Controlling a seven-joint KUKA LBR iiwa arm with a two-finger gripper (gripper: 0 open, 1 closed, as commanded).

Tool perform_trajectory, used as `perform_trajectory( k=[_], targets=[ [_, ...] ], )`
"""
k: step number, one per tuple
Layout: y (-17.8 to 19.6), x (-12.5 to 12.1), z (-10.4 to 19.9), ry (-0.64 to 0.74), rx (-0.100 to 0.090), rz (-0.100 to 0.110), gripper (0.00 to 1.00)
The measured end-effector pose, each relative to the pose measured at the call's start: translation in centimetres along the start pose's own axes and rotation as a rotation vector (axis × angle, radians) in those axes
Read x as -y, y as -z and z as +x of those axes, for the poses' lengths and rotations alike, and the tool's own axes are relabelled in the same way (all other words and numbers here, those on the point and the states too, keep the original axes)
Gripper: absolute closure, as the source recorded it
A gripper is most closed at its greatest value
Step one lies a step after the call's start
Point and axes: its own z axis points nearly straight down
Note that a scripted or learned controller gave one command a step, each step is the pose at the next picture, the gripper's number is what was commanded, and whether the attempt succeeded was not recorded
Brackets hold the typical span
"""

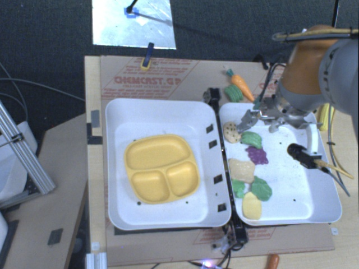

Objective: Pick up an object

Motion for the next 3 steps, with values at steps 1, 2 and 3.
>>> perform_trajectory(
  k=[1, 2, 3],
  targets=[
    [-0.2, -3.6, 6.4, -0.004, 0.004, 0.003, 0.00],
    [-0.2, 5.0, 7.7, -0.015, 0.002, 0.014, 0.00],
    [-0.2, 12.3, 6.3, -0.018, 0.003, 0.014, 0.00]
  ],
)
